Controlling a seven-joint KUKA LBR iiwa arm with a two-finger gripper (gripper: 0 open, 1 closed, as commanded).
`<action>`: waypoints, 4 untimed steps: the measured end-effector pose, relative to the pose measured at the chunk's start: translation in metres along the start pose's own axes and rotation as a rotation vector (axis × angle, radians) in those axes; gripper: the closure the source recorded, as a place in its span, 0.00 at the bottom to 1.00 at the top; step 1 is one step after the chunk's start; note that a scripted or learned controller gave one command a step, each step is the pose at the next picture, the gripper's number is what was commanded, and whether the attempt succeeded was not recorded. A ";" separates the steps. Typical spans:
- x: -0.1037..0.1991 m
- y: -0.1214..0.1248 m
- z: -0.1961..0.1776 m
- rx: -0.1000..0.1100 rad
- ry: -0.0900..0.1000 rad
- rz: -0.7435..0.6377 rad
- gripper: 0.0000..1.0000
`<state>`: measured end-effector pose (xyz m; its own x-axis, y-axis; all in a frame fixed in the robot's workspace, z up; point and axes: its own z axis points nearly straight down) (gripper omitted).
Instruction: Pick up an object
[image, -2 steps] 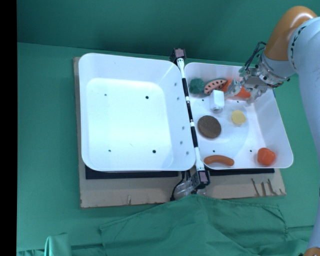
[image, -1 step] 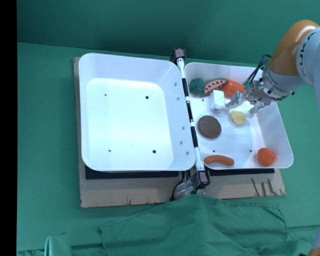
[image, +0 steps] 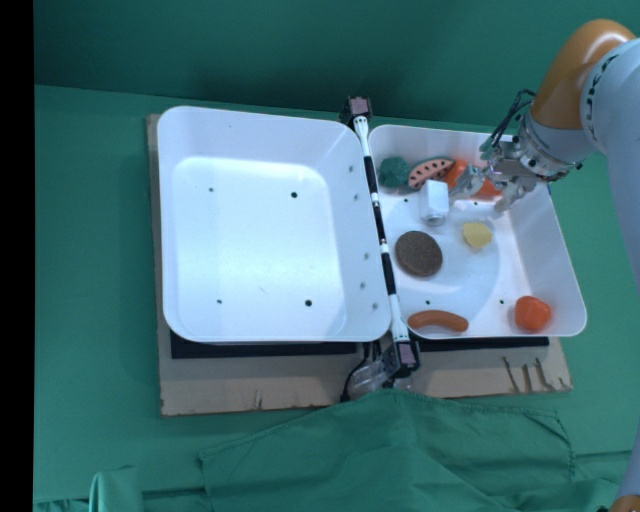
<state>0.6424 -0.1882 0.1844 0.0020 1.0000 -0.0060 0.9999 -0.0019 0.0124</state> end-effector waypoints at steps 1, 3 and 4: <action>-0.005 0.046 0.004 0.102 0.014 -0.009 0.00; 0.003 0.016 -0.006 0.004 0.001 0.002 0.00; 0.003 0.017 -0.018 0.000 0.000 0.003 1.00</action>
<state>0.6590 -0.1854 0.2031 0.0054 1.0000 -0.0061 0.9999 -0.0053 0.0122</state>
